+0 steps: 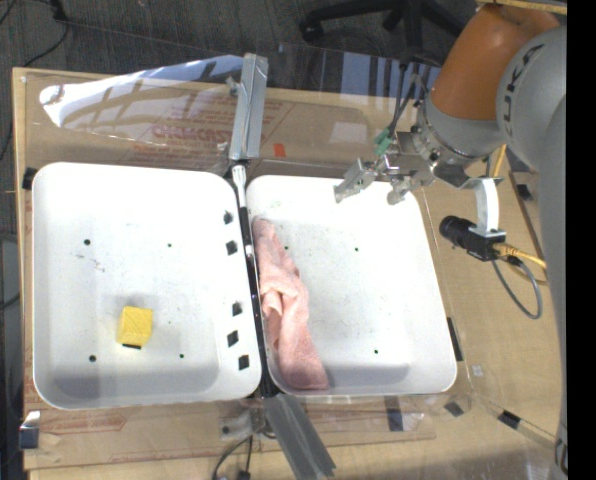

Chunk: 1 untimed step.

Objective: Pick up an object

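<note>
Overall: two bins (128, 193), one yellow block (135, 326), one pink cloth (283, 308), gripper (375, 182) open.

Pink cloth (283, 308) lies crumpled in the right bin (398, 268), stretched out lengthwise and pressed against that bin's left wall, running from near the upper left corner down to the bottom edge. It's soft, folded over itself, wider toward the lower end. Over in the left bin (98, 228), a small yellow block (136, 326) sits flat on the floor, lower left of centre, clear of every wall, squarish, turned slightly askew. The two things lie well apart.
</note>
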### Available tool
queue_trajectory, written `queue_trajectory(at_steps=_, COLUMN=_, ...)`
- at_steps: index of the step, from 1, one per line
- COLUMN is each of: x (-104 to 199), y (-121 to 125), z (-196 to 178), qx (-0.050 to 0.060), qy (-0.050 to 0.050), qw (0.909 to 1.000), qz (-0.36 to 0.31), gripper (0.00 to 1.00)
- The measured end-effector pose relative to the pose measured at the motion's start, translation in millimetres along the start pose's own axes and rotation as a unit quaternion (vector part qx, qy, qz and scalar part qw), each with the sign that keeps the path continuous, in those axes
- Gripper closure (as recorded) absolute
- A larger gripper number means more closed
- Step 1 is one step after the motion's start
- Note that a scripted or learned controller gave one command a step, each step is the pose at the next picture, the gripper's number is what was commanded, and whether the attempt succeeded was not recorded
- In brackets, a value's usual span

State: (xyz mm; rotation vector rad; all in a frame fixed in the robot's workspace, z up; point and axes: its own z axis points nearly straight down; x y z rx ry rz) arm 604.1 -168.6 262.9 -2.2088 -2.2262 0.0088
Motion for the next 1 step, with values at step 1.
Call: queue_trajectory(at_steps=1, x=45.8, y=7.1, z=131.6, qx=0.001, qy=0.001, qw=0.996, qz=0.089, gripper=0.0)
